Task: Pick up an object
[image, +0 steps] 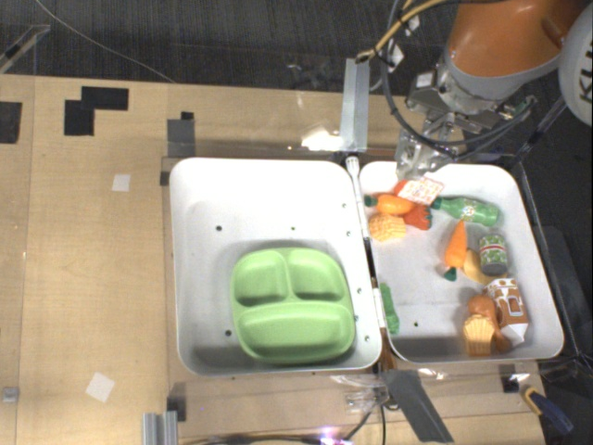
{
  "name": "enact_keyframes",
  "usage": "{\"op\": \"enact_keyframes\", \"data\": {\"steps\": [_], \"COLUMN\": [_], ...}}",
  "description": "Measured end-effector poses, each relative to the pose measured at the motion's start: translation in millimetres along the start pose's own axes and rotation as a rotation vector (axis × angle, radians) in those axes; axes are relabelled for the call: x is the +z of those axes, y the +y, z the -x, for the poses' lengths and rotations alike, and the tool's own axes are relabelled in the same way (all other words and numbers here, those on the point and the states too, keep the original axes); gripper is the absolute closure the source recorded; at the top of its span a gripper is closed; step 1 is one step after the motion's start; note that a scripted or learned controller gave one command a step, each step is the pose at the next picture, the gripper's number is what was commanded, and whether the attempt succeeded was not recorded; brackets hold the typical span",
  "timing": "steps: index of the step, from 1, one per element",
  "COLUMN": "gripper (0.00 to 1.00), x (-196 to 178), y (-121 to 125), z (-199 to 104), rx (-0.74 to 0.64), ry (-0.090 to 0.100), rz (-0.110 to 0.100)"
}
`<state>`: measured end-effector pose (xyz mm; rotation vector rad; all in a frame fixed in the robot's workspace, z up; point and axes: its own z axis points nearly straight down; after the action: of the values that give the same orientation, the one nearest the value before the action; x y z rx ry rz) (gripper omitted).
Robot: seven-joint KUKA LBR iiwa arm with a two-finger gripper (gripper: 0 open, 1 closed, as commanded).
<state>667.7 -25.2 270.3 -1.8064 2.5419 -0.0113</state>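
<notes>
- The grey arm with its orange band (505,26) reached in from the upper right, and its two-finger gripper (419,160) hung over the far left corner of the right-hand shallow white bin (542,248).
- Whether the gripper was apart or together could not be told — the metal parts blurred against the bin's rim.
- Just below the gripper lay a small red-and-white printed packet (422,191), close to it, though contact could not be judged.
- Beside the packet sat an orange toy fruit (393,205), a yellow corn piece (387,228) and a green bottle lying on its side (468,211).
- Further down the bin were an orange carrot (455,245), a small dark can (492,253) and a brown-and-white carton (508,306).
- The left-hand white bin (199,202) held a green plastic tray with three compartments (292,304) — upright, well apart from the gripper.
</notes>
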Motion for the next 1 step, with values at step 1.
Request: {"op": "enact_keyframes", "data": {"steps": [1], "gripper": [1.0], "x": [-13.6], "y": [-1.5], "z": [2.8], "rx": [0.003], "ry": [-0.008], "rz": [-0.009]}}
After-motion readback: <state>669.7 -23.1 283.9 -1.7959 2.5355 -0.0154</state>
